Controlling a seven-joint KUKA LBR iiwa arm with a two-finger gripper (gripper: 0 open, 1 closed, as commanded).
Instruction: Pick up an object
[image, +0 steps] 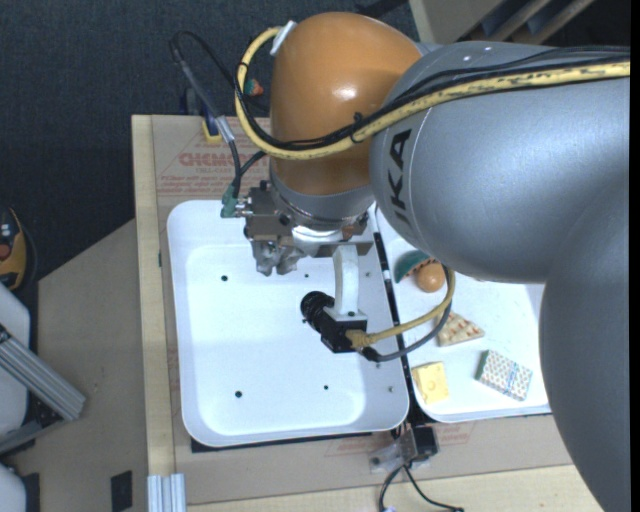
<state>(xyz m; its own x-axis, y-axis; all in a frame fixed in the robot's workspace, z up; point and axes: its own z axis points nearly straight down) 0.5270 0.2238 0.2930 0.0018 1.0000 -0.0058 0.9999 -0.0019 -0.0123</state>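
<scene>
Reaching should be aimed at the right bin (470, 396), where the pickable things are kept: yellow block (432, 382), patterned block (505, 373), tan wedge (459, 329), orange-green piece (424, 272). One should be centred under the gripper (271, 257) before descent. The gripper is held over the left bin (210, 330); released or clenched cannot be told.

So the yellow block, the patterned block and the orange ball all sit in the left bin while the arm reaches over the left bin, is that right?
Not quite. In the camera view the yellow block, the patterned block and the orange ball all sit in the right bin, not the left one. The arm does reach over the left bin.
</scene>
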